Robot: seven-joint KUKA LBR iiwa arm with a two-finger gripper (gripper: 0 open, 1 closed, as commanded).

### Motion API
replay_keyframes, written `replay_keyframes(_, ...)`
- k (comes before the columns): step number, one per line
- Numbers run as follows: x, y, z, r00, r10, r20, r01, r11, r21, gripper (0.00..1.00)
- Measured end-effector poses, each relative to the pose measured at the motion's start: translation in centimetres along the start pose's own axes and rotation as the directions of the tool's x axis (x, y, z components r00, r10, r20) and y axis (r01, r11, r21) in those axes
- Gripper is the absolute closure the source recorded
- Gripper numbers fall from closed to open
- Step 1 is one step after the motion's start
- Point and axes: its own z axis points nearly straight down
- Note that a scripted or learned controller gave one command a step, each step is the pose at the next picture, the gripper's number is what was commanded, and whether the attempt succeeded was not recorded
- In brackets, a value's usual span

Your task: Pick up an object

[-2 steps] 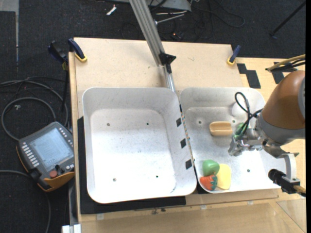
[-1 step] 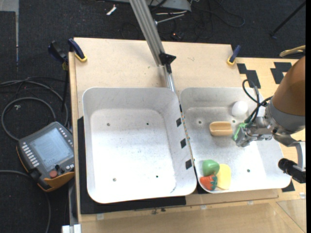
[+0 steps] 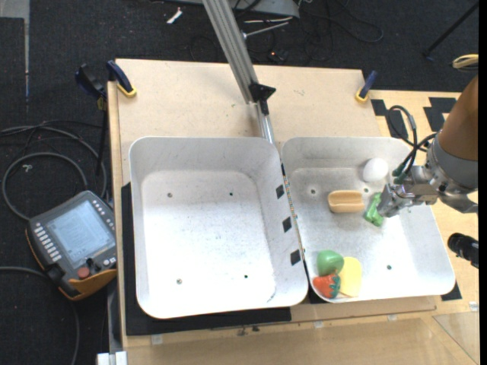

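The gripper [image 3: 386,206] is low in the right bin [image 3: 426,276], right at a small green object [image 3: 374,212], which sits at the jaws' tips, on their left and slightly lower side. Whether the jaws are spread or already pinching it, I cannot tell; the metal hardware hides the gap. To do this grasp well, I'd say the jaws should straddle the green piece squarely, close firmly, then lift straight up so it doesn't squirt out sideways. Just left of the jaws lies a tan bread-like block [image 3: 346,201]; just above them a white ball [image 3: 374,169], close enough to be nudged. Well below the jaws, a cluster of green, red and yellow toys [image 3: 337,274]. The arm [image 3: 462,147] comes in from the right, wrist angled down and leftward.
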Motion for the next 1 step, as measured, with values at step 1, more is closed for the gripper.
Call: replay_keyframes(1, 4.64, 2.95, -0.93, 1.0, -0.004, -0.002, 0.004, 1.0, 0.001, 1.0)
